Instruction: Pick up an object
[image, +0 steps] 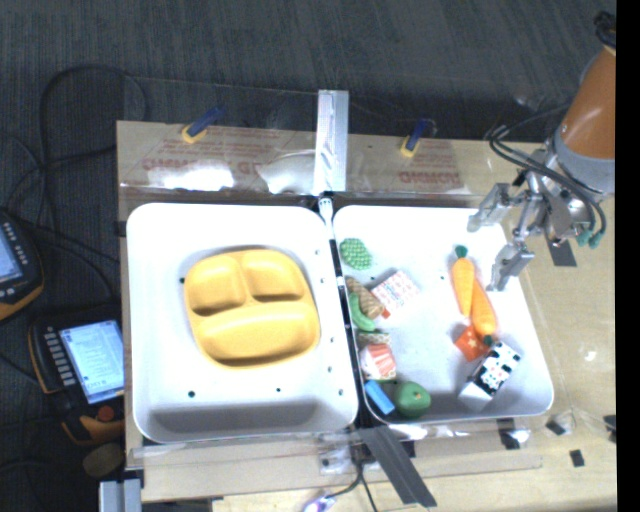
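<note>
The right bin (430, 235) holds several small items. An orange carrot (472, 295) lies near its right wall, with a black-and-white box (495, 370) below it. A red-and-white carton (397, 293), a green knobbly piece (355, 252) and a green round fruit (412, 399) lie along its left side. My gripper (499, 240) hangs over the bin's upper right corner, above and to the right of the carrot. It is open, with nothing between its fingers.
A yellow divided plate (253, 305) fills the middle of the left bin (160, 400). A red-and-white packet (376, 358) and a blue piece (378, 397) lie by the wall between the bins. Cables trail off the bench at right.
</note>
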